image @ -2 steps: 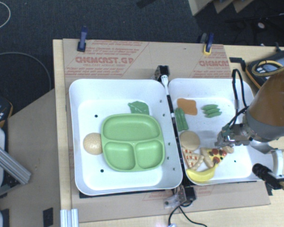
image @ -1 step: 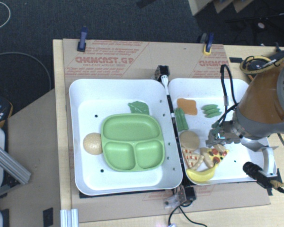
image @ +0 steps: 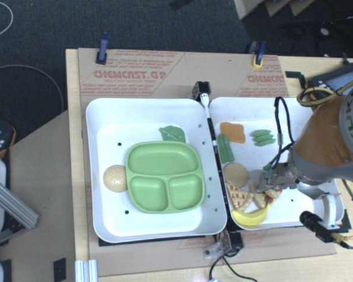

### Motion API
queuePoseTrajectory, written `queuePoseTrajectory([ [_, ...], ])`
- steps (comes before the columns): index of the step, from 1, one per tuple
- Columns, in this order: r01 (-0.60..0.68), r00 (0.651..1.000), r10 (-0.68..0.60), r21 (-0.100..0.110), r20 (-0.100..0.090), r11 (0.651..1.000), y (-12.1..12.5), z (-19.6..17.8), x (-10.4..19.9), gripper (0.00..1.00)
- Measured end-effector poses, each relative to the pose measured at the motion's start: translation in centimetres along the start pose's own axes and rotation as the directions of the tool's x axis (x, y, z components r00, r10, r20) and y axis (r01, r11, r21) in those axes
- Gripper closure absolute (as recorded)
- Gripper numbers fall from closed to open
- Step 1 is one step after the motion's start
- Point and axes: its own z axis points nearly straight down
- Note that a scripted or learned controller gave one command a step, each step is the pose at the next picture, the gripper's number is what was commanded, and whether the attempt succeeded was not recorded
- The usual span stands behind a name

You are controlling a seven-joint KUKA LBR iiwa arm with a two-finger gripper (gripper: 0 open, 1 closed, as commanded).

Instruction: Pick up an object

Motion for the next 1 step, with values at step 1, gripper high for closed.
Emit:
queuePoseTrajectory([
  [1, 0.015, 1.000, -0.015, -0.020, 0.000, 1.000, 6.22, -8.96, 8.17, 1.00],
])
